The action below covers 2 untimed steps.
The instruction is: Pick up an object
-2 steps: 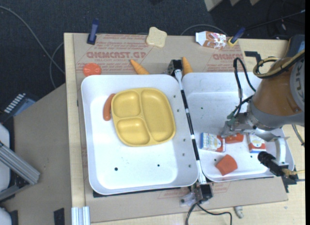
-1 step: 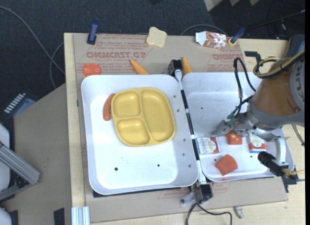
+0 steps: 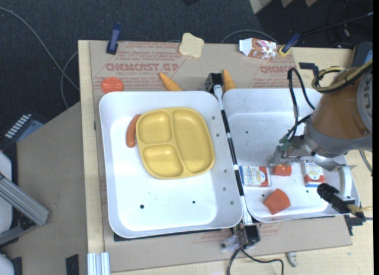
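Observation:
My gripper (image 3: 283, 162) reaches down into the right bin (image 3: 260, 111) from the right, under the arm's orange band. Right at its tip lies a small red block (image 3: 282, 170); whether the block sits between the fingers is hidden. Left of it lies a small carton (image 3: 254, 176) with a red and white label. An orange-red chunk (image 3: 276, 201) rests near the bin's front edge. Another small carton (image 3: 312, 174) lies just right of the gripper, partly under the arm.
The left bin (image 3: 118, 197) holds a yellow divided plate (image 3: 175, 142) with a red sausage (image 3: 131, 131) beside its left rim. Behind the bins lie a bread slice (image 3: 191, 45), carrots (image 3: 170, 83), a red disc (image 3: 112, 84) and a wrapper (image 3: 259, 48). Cables hang over the right bin's back.

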### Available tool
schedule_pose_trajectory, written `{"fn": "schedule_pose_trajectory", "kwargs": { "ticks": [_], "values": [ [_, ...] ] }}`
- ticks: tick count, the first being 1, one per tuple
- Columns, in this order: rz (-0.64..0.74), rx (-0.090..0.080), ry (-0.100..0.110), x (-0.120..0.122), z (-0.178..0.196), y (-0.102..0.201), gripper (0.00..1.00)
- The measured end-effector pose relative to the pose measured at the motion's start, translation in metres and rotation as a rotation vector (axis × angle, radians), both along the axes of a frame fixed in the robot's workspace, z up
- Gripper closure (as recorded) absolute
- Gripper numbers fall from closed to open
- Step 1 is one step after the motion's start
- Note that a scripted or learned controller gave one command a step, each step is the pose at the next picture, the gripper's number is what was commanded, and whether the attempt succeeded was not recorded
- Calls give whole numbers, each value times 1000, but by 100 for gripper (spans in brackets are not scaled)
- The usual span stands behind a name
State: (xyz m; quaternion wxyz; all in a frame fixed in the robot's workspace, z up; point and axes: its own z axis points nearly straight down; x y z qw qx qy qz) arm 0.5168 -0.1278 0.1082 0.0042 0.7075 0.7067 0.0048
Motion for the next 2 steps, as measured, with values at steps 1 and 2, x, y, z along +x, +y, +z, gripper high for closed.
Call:
{"fn": "schedule_pose_trajectory", "kwargs": {
  "ticks": [1, 2],
  "values": [
    [0, -2, 11, -37, 96, -19, 100],
    [3, -1, 11, 7, 108, 39, 100]
  ]
}}
